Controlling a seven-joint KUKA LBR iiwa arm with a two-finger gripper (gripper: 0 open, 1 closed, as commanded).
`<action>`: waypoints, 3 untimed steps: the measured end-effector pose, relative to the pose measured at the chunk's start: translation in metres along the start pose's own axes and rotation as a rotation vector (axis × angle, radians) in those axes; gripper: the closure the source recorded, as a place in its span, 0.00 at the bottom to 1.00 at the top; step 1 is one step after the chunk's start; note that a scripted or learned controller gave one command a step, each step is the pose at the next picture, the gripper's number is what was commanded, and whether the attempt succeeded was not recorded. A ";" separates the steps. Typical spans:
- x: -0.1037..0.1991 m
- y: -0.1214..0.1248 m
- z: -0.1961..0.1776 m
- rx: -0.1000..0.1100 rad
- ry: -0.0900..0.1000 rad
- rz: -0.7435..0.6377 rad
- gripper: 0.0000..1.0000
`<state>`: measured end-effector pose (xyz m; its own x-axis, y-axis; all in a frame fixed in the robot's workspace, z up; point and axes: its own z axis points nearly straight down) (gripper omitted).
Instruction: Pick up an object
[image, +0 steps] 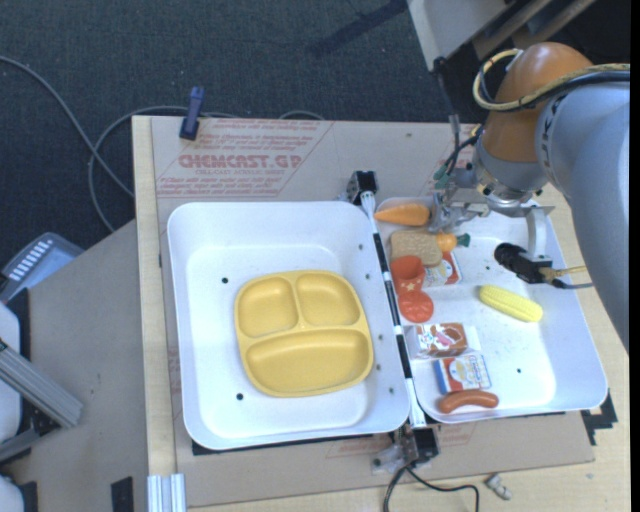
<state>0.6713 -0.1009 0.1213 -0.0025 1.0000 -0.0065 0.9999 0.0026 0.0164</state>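
In the right bin (560, 385), the jaws (452, 215) hang low at the far end, just above a toy carrot (402, 213) and a brown bread slice (415, 246). You cannot tell if they are open or shut. Nearby lie red tomato slices (410, 285), a yellow corn cob (510, 303) and a sausage (467, 401). The left bin (200, 240) holds a yellow tray (302, 332). The board (240, 160) on the counter reads "CHEMCAST GP".

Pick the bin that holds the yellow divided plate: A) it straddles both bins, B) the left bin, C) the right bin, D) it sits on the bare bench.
B: the yellow divided plate lies flat in the left bin, while the toy foods, such as the corn cob, lie in the right bin.
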 end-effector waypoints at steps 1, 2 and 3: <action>0.000 0.000 0.000 0.001 0.000 0.000 0.00; -0.021 0.000 0.025 0.009 0.011 -0.005 0.00; -0.048 -0.009 0.024 -0.009 0.008 -0.001 0.00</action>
<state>0.6628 -0.1490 0.0971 -0.0033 1.0000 0.0011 0.9997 0.0032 0.0249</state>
